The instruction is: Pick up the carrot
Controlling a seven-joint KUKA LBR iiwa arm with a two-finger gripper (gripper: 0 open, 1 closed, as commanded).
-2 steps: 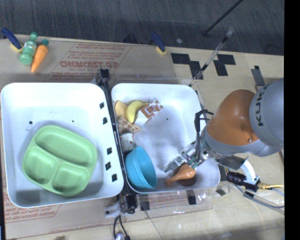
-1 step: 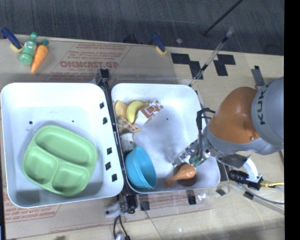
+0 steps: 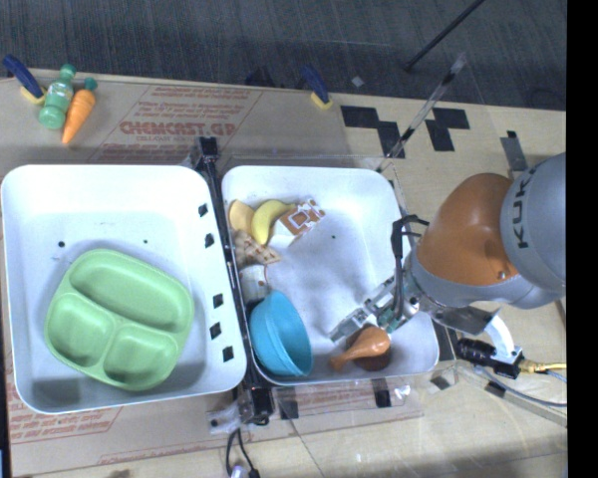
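Altogether the bench carries two shallow white bins, a left bin (image 3: 20,267) and a right bin (image 3: 374,192), joined along a black-clipped seam. One small orange toy carrot with a green top (image 3: 77,114) lies outside both, on the bare board above the left bin's far left corner, just beside one green toy bottle (image 3: 56,104). Its long axis runs at a slant: the green top points up and to the right, the narrow tip down and to the left. Nothing lies over it; a blue clamp (image 3: 23,78) sits close at its upper left.

The left bin holds one pale green plastic tray with three compartments (image 3: 120,317). The right bin holds one yellow toy banana (image 3: 267,218), a small brown-and-white block (image 3: 302,216) touching its right end, a tan waffle-like piece (image 3: 258,255) below them, one blue plastic bowl (image 3: 279,335) tipped on its side against the seam, and one orange-brown pear-shaped toy (image 3: 364,345) near the front wall.

The grey arm's two-finger gripper (image 3: 367,317) hangs low inside the right bin, just above the pear-shaped toy and well apart from the carrot, with the whole left bin between them. Whether its metal fingers are spread or closed I cannot tell from here.
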